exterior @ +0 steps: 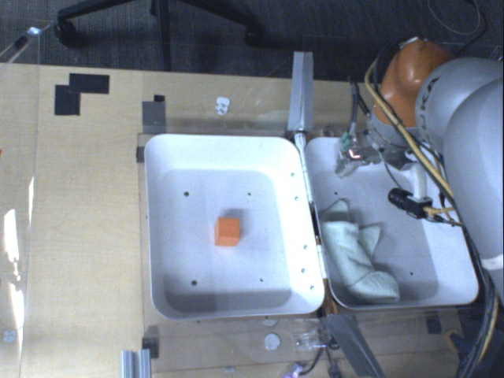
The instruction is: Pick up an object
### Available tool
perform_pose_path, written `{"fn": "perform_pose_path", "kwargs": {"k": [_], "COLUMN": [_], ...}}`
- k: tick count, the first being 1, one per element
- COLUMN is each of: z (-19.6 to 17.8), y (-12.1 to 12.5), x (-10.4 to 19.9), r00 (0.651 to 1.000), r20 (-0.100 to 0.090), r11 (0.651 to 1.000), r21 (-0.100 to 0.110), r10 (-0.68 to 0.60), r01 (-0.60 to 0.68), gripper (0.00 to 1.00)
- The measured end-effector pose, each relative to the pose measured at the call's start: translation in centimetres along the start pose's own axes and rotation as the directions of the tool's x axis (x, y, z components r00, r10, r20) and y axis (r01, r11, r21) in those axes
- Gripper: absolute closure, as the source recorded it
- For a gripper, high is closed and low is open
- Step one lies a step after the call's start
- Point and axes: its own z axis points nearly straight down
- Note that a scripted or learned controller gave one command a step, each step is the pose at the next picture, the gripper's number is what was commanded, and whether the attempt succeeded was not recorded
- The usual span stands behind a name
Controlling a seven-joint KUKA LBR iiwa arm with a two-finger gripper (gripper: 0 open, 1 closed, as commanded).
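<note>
A small orange cube (227, 231) lies near the middle of the left white bin (169, 164). A crumpled pale cloth (356, 257) rests in the right bin (450, 288), toward its left and front side. My gripper (352, 155) hangs over the back left corner of the right bin, beyond the cloth and well to the right of the cube. The grey arm with its orange band (409, 69) comes in from the right above it. Nothing shows between the fingers.
A metal divider post (300, 93) stands behind the seam between the two bins. Black cables (413, 203) trail from the wrist over the right bin. Light wooden bench (79, 235) lies to the left, with black tape marks (79, 91) at its back.
</note>
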Motion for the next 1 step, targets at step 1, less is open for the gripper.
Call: {"fn": "perform_pose_path", "kwargs": {"k": [1], "z": [-9.88], "y": [0.19], "x": [1.13], "r00": [1.000], "r20": [0.001], "r11": [1.000], "r21": [0.001], "r10": [-0.024], "r01": [0.024], "gripper": [1.00]}}
